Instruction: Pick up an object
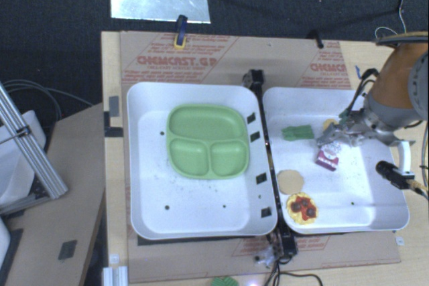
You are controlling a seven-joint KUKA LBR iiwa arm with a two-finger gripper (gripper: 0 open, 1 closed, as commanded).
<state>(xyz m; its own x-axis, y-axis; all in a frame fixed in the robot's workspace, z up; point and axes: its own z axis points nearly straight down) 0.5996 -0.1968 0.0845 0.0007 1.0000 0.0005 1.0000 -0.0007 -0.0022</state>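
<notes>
Red-and-white packet (328,159) lies in the right bin (375,211), just below the gripper (333,137); whether it's open or shut, I can't tell.

Open floor in right bin (375,211) beyond green block (297,133), tan disc (291,180), pizza (303,207).

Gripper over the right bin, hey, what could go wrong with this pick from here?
1. The gripper sits right above the small red-and-white packet, with a flat green piece and a yellow item close by; it might nudge a neighbour or grab two.
2. The packet looks flat and tilted, so the grip may slip.
</notes>
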